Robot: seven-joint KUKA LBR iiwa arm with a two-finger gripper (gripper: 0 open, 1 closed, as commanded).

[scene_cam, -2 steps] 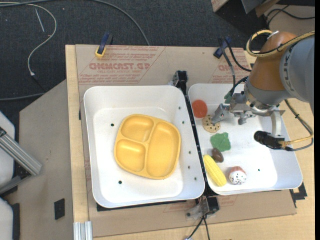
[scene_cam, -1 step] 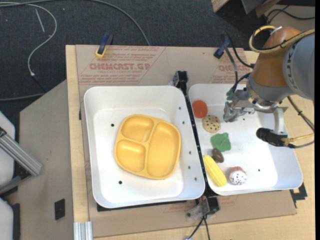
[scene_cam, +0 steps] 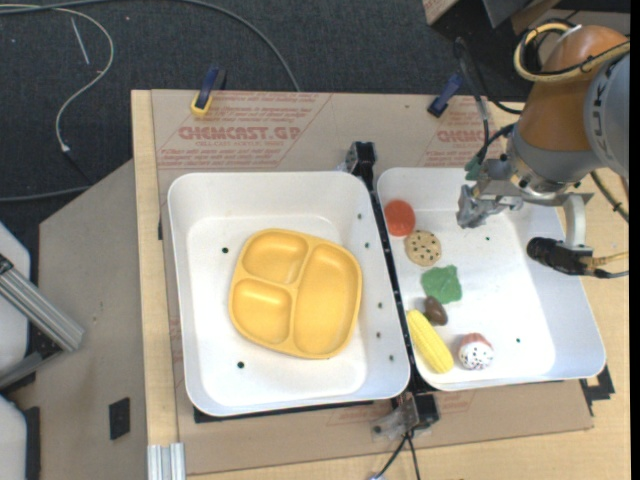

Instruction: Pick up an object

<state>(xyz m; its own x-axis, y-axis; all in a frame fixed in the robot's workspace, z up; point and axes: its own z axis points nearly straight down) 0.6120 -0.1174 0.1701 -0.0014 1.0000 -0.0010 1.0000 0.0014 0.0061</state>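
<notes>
The right bin [scene_cam: 560,318] holds several small objects along its left side: a red-orange ball [scene_cam: 400,217], a chocolate-chip cookie [scene_cam: 423,248], a green leafy piece [scene_cam: 441,284], a small brown item [scene_cam: 437,312], a yellow corn cob [scene_cam: 428,341] and a white-and-pink ball [scene_cam: 475,352]. My gripper [scene_cam: 474,211] hangs over the upper part of the right bin, to the right of the red-orange ball and above the cookie. Nothing shows between its tips.
The left bin [scene_cam: 200,268] holds a yellow divided plate [scene_cam: 296,292]. Black clamps [scene_cam: 360,156] sit between the bins. Blue clips [scene_cam: 207,89] pin the cardboard at the back. Cables run over the dark floor beyond.
</notes>
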